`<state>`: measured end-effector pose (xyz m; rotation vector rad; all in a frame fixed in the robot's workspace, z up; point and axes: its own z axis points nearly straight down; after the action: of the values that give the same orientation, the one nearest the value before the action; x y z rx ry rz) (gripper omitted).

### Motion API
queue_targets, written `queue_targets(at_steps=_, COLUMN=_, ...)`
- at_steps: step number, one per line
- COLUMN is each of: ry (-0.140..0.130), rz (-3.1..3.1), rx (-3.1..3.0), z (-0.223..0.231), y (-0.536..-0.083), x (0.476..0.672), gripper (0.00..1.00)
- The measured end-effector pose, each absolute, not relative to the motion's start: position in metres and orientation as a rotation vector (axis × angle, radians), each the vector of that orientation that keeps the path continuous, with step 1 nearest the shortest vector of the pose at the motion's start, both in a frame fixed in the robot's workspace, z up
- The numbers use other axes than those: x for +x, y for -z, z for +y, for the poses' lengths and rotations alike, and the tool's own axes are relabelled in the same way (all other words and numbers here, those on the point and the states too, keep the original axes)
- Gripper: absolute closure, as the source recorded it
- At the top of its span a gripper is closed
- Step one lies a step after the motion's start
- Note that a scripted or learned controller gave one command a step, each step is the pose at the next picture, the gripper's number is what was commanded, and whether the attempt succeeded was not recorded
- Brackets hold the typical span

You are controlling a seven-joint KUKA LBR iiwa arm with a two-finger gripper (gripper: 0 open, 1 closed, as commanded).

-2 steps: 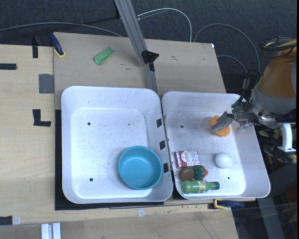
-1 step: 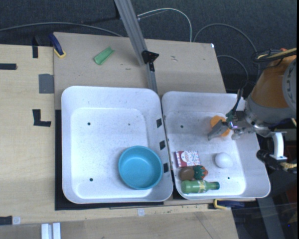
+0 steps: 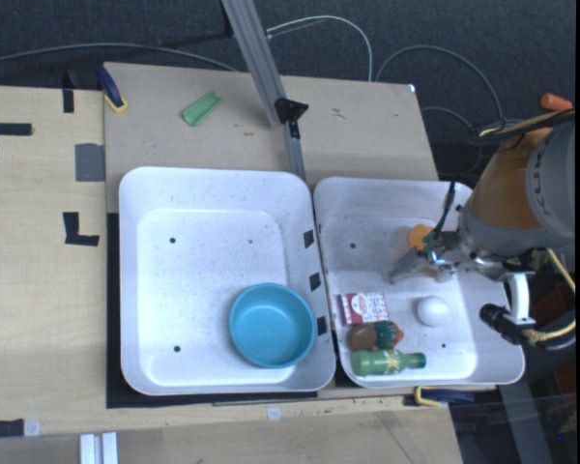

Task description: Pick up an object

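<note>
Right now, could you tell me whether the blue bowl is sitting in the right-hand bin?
No, the blue bowl sits in the left bin, near its front right corner.

Two white bins (image 3: 135, 259), one blue bowl (image 3: 271, 324), one green bottle (image 3: 389, 362), one white ball (image 3: 431, 310).
</note>
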<state>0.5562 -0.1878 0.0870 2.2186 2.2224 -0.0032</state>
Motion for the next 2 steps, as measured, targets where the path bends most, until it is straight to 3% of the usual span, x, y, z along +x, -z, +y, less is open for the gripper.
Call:
queue_targets(at_steps=1, ry=0.001, rz=2.225, rx=2.218, z=-0.187, y=-0.099, x=0.557, gripper=1.00)
queue_targets(at_steps=2, ry=-0.002, rz=2.222, rx=2.217, z=-0.184, y=-0.144, x=0.565, gripper=1.00)
